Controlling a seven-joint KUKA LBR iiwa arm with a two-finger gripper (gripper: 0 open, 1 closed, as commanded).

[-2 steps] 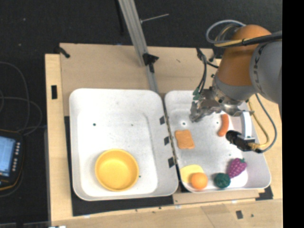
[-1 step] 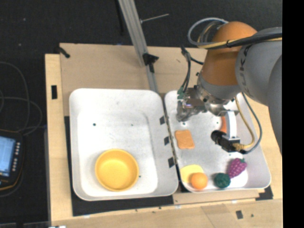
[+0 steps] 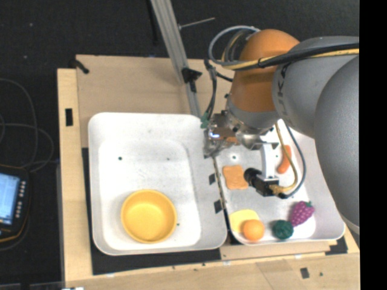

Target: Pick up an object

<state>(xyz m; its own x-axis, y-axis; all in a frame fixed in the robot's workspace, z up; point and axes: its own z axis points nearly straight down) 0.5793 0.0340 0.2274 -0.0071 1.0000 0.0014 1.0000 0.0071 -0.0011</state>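
My gripper (image 3: 215,141) hangs over the far left part of the right bin (image 3: 326,225), close to the rim shared by the two bins. Just below it lies a flat orange toast-like square (image 3: 234,177). Along the right bin's near edge sit a yellow piece (image 3: 242,217), an orange ball (image 3: 253,229), a dark green piece (image 3: 282,229) and a purple bunch of grapes (image 3: 302,212). An orange carrot-like stick (image 3: 285,159) lies further right, partly behind the arm. Nothing is visible between the gripper's tips.
The left bin (image 3: 115,138) holds a yellow bowl (image 3: 149,215) at its near side. A grey metal post (image 3: 175,47) slants up from behind the bins. The big grey arm (image 3: 326,101) covers the right bin's far right part.
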